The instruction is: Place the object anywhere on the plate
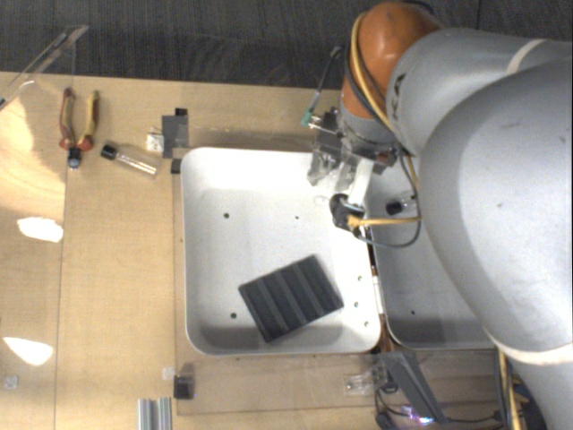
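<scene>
A dark grey ribbed rectangular plate (291,298) lies flat and slightly turned near the front of the left white bin (206,240). My gripper (324,170) hangs over the bin's back right corner, well behind the plate and apart from it. The grey arm with its orange band (385,47) comes in from the right and covers much of the right side. I cannot make out any object at the gripper's tip. A black cable fitting (342,211) hangs from the wrist just below the gripper.
The arm hides most of the right bin (421,325). On the bench at the left lie red-handled pliers (79,122) and a small clear vial (131,159). A black bracket (177,131) stands at the left bin's back left corner.
</scene>
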Available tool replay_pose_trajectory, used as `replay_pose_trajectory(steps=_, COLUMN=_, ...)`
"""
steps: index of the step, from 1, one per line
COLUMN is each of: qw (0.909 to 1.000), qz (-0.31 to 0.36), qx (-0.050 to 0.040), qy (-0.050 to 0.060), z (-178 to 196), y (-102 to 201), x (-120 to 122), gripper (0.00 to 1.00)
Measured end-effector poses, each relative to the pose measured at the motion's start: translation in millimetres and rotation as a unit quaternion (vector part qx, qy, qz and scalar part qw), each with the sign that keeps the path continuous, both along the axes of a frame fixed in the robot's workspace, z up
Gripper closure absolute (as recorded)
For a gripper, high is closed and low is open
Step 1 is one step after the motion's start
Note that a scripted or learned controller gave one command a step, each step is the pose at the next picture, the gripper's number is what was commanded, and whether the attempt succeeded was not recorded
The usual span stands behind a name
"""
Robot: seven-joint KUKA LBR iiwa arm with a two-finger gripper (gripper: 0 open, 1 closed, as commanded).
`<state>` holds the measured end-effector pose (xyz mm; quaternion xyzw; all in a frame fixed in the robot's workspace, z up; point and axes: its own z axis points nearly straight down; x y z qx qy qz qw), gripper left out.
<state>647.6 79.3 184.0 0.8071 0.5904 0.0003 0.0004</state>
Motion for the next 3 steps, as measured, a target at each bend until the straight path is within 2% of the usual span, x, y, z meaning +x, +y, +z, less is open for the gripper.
replay_pose_trajectory(steps=1, qw=1.0000, qz=0.005, qx=0.0003, qy=0.000, z=9, y=57, x=21, gripper=1.00)
replay_pose_trajectory(steps=2, qw=0.9856, qz=0.169, qx=0.0001, qy=0.000, z=-32, y=105, x=20, gripper=1.00)
replay_pose_trajectory(steps=3, qw=0.9834, qz=0.182, qx=0.0003, qy=-0.001, z=-27, y=152, x=21, gripper=1.00)
